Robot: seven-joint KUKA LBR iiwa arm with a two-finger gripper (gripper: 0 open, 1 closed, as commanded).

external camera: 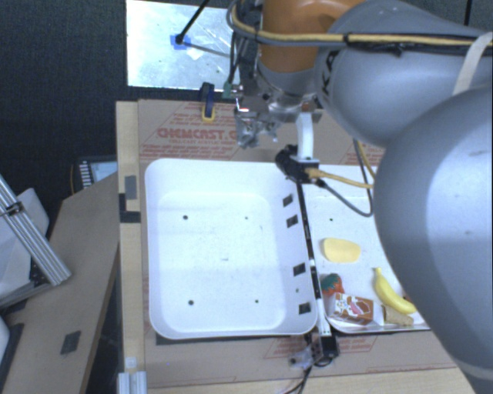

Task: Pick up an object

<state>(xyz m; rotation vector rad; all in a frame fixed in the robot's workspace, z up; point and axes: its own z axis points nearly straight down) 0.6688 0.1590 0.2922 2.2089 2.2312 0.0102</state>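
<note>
1. Two shallow white bins stood side by side on the bench (92,254). The left bin (166,254) showed only its bare floor, with four small dark holes. The right bin (350,223) was largely covered by the arm.
2. The right bin held four visible objects, all in its near part:
   - one pale yellow flat piece (340,250), nearest the middle of the bin;
   - one banana (391,293), lying close to the arm's edge;
   - one red-and-white carton (353,308), at the near rim;
   - one small red and green item (331,284), just beside the divider between the bins and touching the carton's upper left corner.
3. One grey arm (431,154) with an orange band (296,19) reached in from the right and crossed over the right bin.
4. The hand (258,132) hung above the cardboard sheet (192,132) behind the far rim of the left bin, well apart from all four objects.
5. I could not tell how far open the hand was; the fingers were too blurred and small. Nothing could be seen held in it.
6. One small yellow and blue clip (207,102) sat at the far edge of the cardboard.
</note>
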